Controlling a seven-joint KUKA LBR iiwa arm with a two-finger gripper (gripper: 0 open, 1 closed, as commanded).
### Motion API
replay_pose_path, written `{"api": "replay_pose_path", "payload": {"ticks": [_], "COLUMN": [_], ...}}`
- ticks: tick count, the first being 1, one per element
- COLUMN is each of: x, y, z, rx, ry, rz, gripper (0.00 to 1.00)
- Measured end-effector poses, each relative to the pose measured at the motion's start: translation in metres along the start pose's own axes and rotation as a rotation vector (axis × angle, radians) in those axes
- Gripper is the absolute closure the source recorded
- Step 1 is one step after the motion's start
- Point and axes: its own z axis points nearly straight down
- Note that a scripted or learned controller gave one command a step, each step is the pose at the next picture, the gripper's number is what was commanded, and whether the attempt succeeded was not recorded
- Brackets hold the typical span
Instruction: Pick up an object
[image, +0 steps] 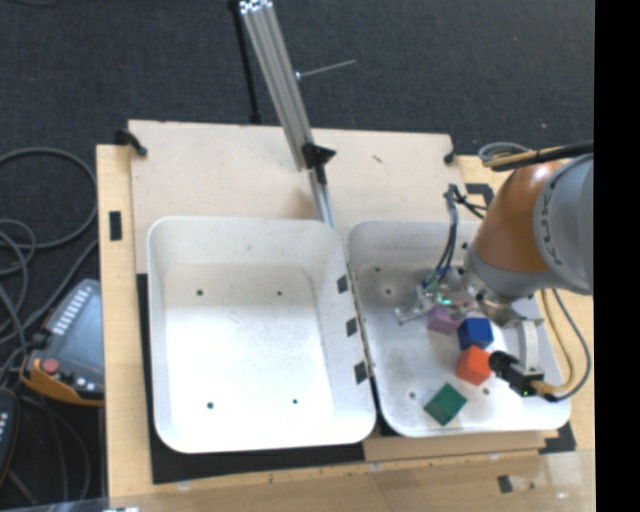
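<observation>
The right bin (400, 250) holds a purple block (441, 321), a blue block (476, 332), an orange block (474, 366) and a green block (445, 403). My gripper (430, 302) is low inside this bin, right at the purple block's upper left edge. The grey arm with its orange band (510, 215) comes in from the right and hides the bin's far right side. From this angle I cannot make out whether the purple block is held.
The left bin (250, 330) lies beside the right one, sharing a middle wall (355, 320). A slanted aluminium post (290, 95) rises from the bench behind the bins. Cables and a teach pendant (70, 345) lie on the floor to the left.
</observation>
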Motion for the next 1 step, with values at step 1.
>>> {"api": "replay_pose_path", "payload": {"ticks": [1], "x": [0.0035], "y": [0.0187], "z": [0.0019], "rx": [-0.003], "ry": [0.001], "rz": [-0.004], "gripper": [0.00]}}
